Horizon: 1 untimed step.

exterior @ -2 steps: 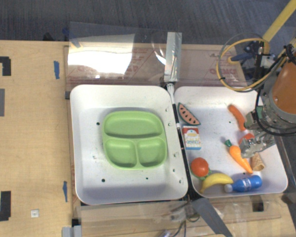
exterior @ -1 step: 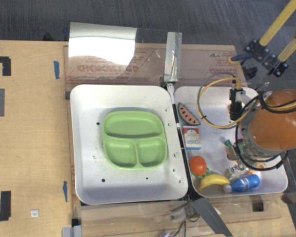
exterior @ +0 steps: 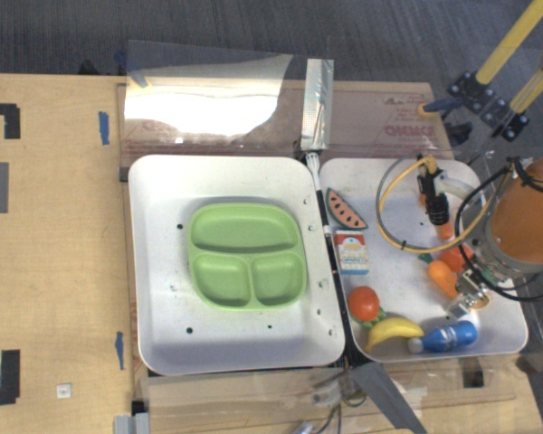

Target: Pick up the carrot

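– Banana [exterior: 394,332] and blue bottle [exterior: 451,336] are being seen nearest, just in front of the carrot [exterior: 443,276]?
– Yes. The carrot is being shown lying in the right bin [exterior: 389,278], with the gripper [exterior: 466,295] being held touching or just right of it. Whether the claw is open, or gripping anything, cannot be told. Behind and left of the carrot, a watermelon slice [exterior: 346,211] is being shown.

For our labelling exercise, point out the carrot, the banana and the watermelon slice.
carrot [exterior: 442,277], camera view, its orange body.
banana [exterior: 394,333], camera view, middle of its curve.
watermelon slice [exterior: 347,211], camera view, its red flesh.
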{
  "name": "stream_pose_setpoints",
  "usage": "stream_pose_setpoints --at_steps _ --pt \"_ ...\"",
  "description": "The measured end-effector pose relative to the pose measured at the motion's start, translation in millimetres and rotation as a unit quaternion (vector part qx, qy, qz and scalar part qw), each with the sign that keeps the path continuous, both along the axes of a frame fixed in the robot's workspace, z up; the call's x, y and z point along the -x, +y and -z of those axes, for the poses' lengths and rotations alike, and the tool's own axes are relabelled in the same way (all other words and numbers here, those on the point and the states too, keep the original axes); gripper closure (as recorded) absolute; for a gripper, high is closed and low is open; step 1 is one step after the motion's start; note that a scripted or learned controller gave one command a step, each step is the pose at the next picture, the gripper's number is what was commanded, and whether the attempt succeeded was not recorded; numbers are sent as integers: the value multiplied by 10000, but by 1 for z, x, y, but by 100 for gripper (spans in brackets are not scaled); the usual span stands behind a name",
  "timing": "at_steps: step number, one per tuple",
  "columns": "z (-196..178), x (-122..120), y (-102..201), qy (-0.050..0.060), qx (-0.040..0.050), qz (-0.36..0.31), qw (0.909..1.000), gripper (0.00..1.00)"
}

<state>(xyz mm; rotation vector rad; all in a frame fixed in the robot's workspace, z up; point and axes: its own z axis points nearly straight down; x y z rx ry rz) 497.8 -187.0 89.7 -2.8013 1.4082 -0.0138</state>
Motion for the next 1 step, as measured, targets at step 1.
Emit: stream_pose_setpoints --at_steps 1 --pt "-108 -26 -25 13 14 -224 9997 100"
